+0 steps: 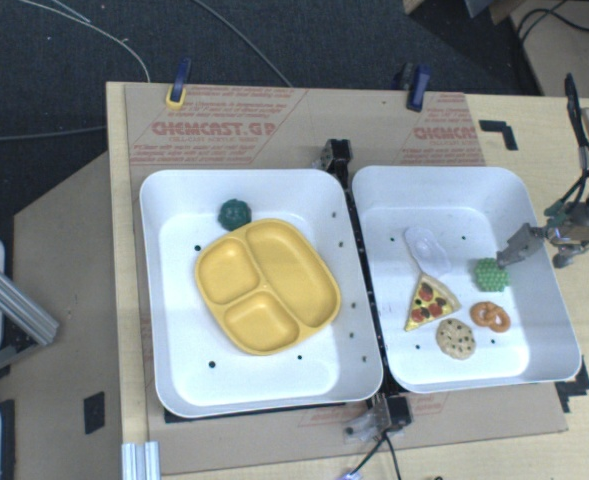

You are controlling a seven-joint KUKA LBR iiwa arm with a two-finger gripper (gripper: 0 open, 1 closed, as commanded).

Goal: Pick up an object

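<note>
The right bin (534, 353) holds a pizza slice toy (430, 302), a cookie (456, 339), a pretzel (490, 316), a green knobbly toy (490, 275) and a clear plastic piece (426, 248). My gripper (522, 246) comes in over this bin's right rim. It sits just up and right of the green toy, close to it, and nothing is seen in its hold. Only a small grey part of it shows, with cables behind it.
The left bin (174, 368) holds a yellow divided plate (266, 285) and a dark green round toy (235, 213) at the plate's top edge. A black clamp (336, 154) sits between the bins at the back. Cardboard (294, 118) lies under both bins.
</note>
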